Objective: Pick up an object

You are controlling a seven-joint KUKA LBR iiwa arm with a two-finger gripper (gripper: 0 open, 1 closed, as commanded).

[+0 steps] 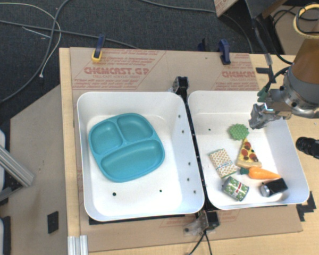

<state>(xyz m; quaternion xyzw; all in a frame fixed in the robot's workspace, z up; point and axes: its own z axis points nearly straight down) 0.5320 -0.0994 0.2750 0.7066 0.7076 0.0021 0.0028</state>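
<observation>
Above the right bin (pixel 287 142), our gripper (pixel 257 117) hovers beside a green leafy toy (pixel 237 131); its jaws' state we cannot tell. It looks light, soft; pinch across its edges.

Glossy white plastic bins (pixel 133 206) on matt brown cardboard (pixel 138 70)

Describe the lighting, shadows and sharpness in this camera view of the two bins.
In the camera view, the light is even and soft, with no strong glare on the white bins; the blue plate casts only a faint shadow; the small items such as the carrot are fairly sharp; the end effector looks slightly blurred.
</observation>
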